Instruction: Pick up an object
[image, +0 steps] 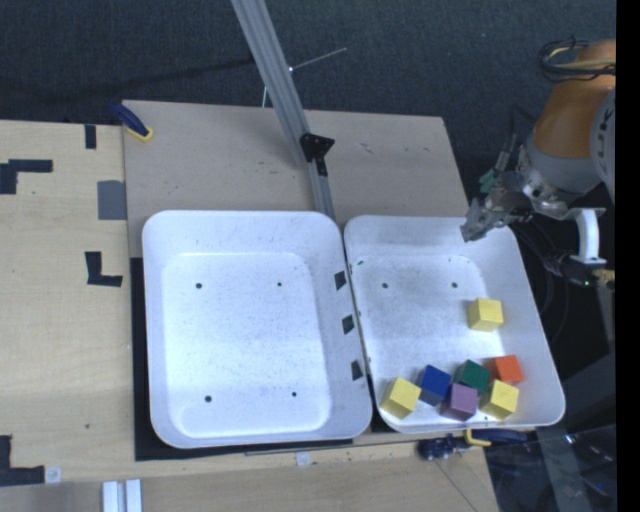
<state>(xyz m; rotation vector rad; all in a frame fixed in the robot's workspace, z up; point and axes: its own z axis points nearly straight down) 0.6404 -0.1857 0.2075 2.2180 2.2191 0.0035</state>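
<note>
Six small cubes lie in the right bin (420, 240): a yellow cube (485, 313) alone near the middle of its right side, and five bunched at the near edge, namely a second yellow cube (401, 396), a blue cube (435, 381), a purple cube (462, 399), a green cube (473, 376) and an orange cube (507, 369), with a third yellow cube (502, 399) beside them, which makes seven in all. The cluster probably sits there because the bin floor lets loose blocks gather against the wall. The left bin (240, 225) sits beside it on the tabletop (390, 160). The end effector (480, 222) hangs over the right bin's far right corner, well apart from every cube and holding nothing; whether it is wide or narrow I cannot tell. No brand, label or writing is legible.
</note>
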